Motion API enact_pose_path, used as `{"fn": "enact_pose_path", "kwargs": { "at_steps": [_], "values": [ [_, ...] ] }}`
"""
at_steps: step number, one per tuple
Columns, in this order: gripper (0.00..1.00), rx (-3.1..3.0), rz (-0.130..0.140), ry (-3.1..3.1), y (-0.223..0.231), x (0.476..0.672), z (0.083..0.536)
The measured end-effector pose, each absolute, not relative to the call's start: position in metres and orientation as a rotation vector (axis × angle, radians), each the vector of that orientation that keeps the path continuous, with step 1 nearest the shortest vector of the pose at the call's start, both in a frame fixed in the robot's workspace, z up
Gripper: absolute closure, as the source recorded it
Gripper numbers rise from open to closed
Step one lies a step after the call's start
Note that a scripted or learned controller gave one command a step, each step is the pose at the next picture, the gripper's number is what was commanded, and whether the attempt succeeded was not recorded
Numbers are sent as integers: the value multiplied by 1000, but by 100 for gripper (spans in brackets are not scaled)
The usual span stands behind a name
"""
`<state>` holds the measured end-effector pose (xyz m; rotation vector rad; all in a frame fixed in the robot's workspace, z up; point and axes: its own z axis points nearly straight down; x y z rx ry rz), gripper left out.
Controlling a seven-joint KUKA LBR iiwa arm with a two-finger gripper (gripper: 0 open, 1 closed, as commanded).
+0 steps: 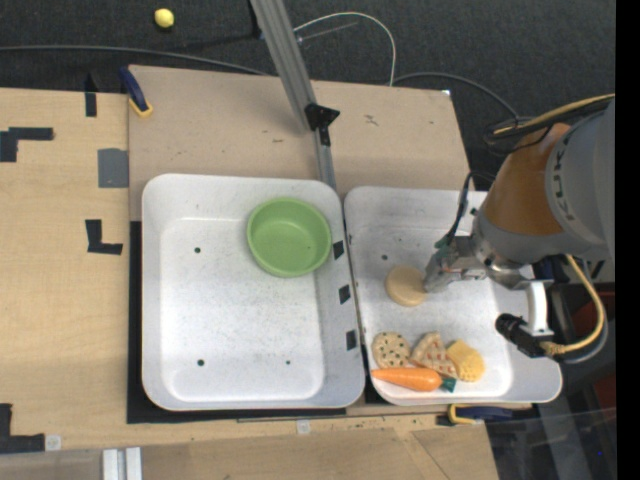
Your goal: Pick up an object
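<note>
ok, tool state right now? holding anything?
Tool: cannot be told. It sits low in the right bin, right beside the round tan piece; nothing visibly held.

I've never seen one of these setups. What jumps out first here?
The bright green bowl sits alone near the back of the left bin. In the right bin, the gripper hangs right beside a round tan piece, with a carrot and other toy foods clustered at the front.

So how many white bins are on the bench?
2. The left bin holds a green bowl. The right bin holds the toy food, with the gripper reaching into it. None seem hidden.
</note>
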<state>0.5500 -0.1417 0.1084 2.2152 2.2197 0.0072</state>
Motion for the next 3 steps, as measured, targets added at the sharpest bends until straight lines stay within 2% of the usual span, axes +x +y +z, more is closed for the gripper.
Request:
{"fn": "enact_pose_path", "kwargs": {
  "at_steps": [2,3],
  "values": [
    [100,2218,3,2219,-142,542,220],
    [100,2219,1,2222,-142,543,241]
  ]
}}
